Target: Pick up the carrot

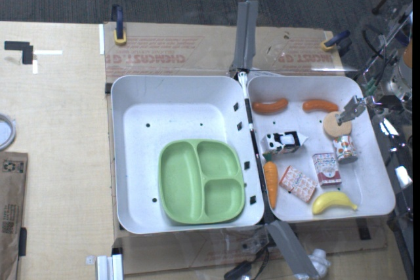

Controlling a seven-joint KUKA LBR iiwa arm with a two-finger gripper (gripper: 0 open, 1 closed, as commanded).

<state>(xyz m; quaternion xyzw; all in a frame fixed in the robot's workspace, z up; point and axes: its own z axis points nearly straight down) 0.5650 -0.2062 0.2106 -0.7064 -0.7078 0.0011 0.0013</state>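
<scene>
The carrot (270,181) lies in the right-hand white bin (367,206), pressed along that bin's left wall in the lower centre of the frame, its green top pointing up the picture and its orange tip pointing down. Just above it sits a small black-and-white cow figure (283,141), and just to its right a red-and-white patterned packet (297,183) lies tilted. Further right are a small red-labelled carton (326,168) and a short can (345,149), with a banana (334,202) near the bin's lower right corner. Along the bin's upper part lie two sausages, the left sausage (270,105) and the right sausage (320,105), and below the right one a pale round cookie-like disc (336,124). The gripper (354,107) hovers at the right side of the frame over the upper right part of this bin, its tip just above and beside the disc, well apart from the carrot; whether it is spread or closed I cannot tell, and nothing is visibly held. The left-hand white bin (131,141) holds a green divided plate (201,180) with three compartments, set toward its lower right.
</scene>
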